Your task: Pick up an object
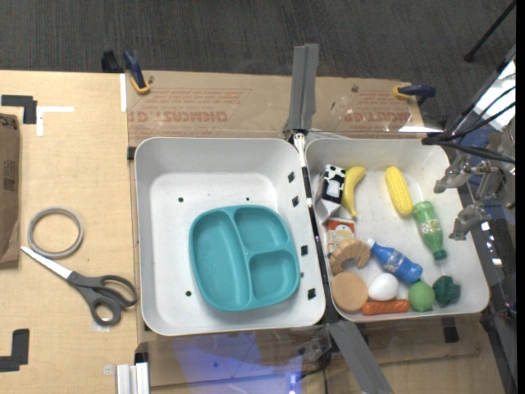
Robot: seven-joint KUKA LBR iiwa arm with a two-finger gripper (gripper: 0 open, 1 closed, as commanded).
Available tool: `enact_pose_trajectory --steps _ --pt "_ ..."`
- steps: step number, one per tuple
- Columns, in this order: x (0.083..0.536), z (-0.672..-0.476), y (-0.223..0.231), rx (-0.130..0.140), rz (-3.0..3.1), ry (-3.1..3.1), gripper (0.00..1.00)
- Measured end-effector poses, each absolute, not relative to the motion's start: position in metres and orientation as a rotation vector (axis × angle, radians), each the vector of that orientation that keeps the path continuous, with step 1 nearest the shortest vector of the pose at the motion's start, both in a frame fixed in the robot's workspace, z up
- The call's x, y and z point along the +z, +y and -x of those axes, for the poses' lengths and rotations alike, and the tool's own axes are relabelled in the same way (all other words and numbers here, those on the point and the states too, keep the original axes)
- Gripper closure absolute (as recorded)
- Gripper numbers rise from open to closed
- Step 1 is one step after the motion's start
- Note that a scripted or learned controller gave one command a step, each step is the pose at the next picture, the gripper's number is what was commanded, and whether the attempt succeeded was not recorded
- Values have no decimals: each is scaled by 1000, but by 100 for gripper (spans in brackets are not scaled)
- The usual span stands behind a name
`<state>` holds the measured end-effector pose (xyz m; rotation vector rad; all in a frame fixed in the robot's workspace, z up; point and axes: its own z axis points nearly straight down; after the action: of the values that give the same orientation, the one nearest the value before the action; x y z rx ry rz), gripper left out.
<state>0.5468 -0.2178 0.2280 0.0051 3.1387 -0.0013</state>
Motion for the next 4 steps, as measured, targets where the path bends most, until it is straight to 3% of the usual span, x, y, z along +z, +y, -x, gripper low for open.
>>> enact_pose_trajectory --steps 1,2,3,4 --pt "92 -547 -221 -2 31 3138 0" --pt "93 -491 -149 0 145 3134 0" --pt "96 -489 -118 -9 396 3098 0" --pt "170 -566 -144 -2 -77 3136 0"
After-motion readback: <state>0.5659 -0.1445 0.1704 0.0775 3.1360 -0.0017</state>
